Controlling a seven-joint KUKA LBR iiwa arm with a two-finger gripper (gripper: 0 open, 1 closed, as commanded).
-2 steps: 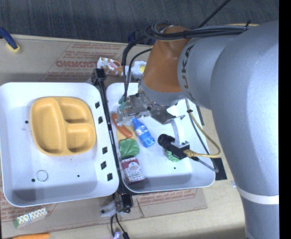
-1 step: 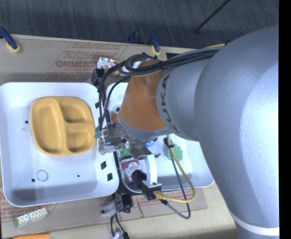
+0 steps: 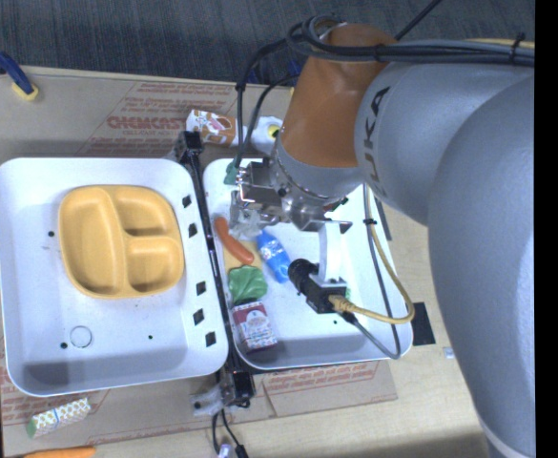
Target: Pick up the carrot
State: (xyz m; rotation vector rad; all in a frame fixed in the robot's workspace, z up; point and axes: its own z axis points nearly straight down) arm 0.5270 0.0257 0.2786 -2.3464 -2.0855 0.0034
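Observation:
The carrot (image 3: 234,241) is a small orange piece lying aslant near the left wall of the right bin (image 3: 379,343). My gripper (image 3: 247,210) hangs just above and to the right of the carrot's upper end, close to it. The metal fingers sit low over the bin floor and the carrot lies outside them, beside their tips. The big grey arm with its orange band covers the bin's upper right part.
A blue bottle (image 3: 272,258) lies right of the carrot, a green leafy piece (image 3: 246,282) below it, and a red-labelled can (image 3: 253,326) below that. The left bin (image 3: 21,256) holds a yellow divided plate (image 3: 121,239). A small packet (image 3: 210,125) lies beyond the bins.

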